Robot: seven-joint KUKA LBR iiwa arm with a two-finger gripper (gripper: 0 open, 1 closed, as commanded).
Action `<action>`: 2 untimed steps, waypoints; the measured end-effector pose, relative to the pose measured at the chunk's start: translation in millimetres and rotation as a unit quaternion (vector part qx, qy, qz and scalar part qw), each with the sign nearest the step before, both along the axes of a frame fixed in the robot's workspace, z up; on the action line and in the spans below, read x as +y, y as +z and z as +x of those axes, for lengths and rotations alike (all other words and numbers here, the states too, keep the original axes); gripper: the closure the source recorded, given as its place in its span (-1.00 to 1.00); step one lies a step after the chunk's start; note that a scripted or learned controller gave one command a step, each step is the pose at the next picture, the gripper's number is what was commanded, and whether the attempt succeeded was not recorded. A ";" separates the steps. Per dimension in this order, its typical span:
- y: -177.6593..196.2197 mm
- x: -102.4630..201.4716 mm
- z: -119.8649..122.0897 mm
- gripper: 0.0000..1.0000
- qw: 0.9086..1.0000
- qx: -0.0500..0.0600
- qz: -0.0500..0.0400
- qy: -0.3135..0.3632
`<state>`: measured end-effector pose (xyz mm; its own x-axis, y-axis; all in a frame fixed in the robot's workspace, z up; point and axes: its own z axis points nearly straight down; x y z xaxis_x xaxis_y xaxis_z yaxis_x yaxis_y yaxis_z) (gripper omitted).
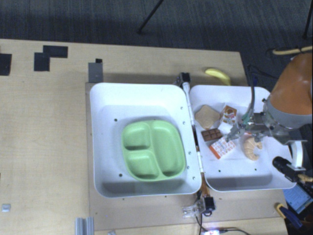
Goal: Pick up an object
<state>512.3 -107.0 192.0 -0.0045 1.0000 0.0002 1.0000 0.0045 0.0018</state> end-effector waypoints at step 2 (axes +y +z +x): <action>-83.2 -19.1 25.4 1.00 1.000 -0.006 0.000 -0.001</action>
<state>537.7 -126.1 108.9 -0.0030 1.0000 -0.0002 0.9999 0.0030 0.0146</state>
